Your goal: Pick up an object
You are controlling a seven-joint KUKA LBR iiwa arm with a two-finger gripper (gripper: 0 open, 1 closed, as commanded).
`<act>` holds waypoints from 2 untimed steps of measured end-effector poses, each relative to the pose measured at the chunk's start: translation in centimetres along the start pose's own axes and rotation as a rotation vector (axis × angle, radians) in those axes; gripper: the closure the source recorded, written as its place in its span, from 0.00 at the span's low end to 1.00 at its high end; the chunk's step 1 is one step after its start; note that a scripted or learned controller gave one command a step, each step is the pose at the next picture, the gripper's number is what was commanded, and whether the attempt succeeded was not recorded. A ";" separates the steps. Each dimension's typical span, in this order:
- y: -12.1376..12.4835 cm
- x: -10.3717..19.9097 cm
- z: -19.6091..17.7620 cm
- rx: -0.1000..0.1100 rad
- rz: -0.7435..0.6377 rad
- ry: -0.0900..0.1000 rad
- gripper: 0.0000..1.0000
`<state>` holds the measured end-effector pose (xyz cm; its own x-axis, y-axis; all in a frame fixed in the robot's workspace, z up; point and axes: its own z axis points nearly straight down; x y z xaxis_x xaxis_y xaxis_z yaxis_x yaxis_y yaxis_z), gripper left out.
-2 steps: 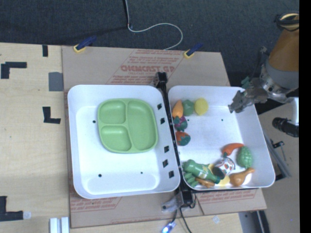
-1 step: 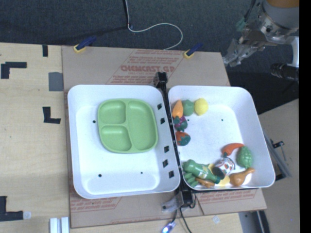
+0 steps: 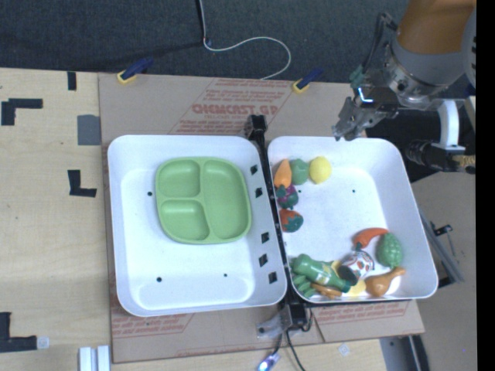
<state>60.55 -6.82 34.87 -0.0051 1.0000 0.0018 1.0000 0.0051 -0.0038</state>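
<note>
My gripper (image 3: 346,127) hangs above the far rim of the right bin (image 3: 402,168), with nothing visible between its fingers. Below and left of it a yellow lemon-like toy (image 3: 319,169) lies next to an orange carrot toy (image 3: 282,172). More toy foods lie along the bin's left wall (image 3: 289,207). A pile in the near corner holds a green leafy toy (image 3: 390,249), a green toy (image 3: 309,269) and orange pieces (image 3: 379,284).
The left bin (image 3: 131,207) holds a green divided plate (image 3: 203,199). A black divider (image 3: 261,199) runs between the two bins. Both stand on a cardboard sheet (image 3: 193,107); a white cable (image 3: 247,49) loops at the back.
</note>
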 end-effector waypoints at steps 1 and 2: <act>-9.2 3.5 0.9 0.002 0.001 0.001 1.00; -10.7 -8.0 8.9 0.005 0.015 -0.004 1.00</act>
<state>49.84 -14.83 25.96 0.0103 0.9999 -0.0018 0.9999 -0.0103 -0.0090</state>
